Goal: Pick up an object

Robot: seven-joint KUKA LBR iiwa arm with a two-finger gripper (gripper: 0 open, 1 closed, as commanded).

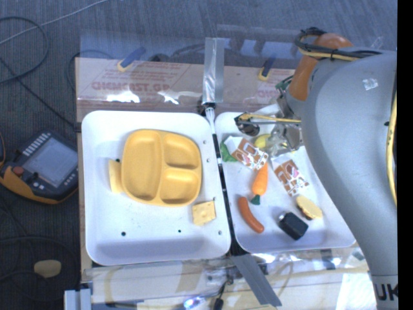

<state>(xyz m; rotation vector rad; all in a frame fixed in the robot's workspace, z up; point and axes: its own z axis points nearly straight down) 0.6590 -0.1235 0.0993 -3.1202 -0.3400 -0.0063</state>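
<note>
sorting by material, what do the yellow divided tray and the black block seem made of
Yellow three-compartment tray: likely moulded plastic, smooth and slightly satin, with rounded rims and soft highlights. Small black rectangular block: perhaps rubber or matte plastic, dull with hardly any shine; too small to tell.

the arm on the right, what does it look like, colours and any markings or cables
The arm is a bulky, rounded light grey shell with an orange band above the wrist and dark cabling looped near it. Black letters show at its lower right edge. The gripper end is metallic with dark parts; finer detail is too small to tell.
</note>
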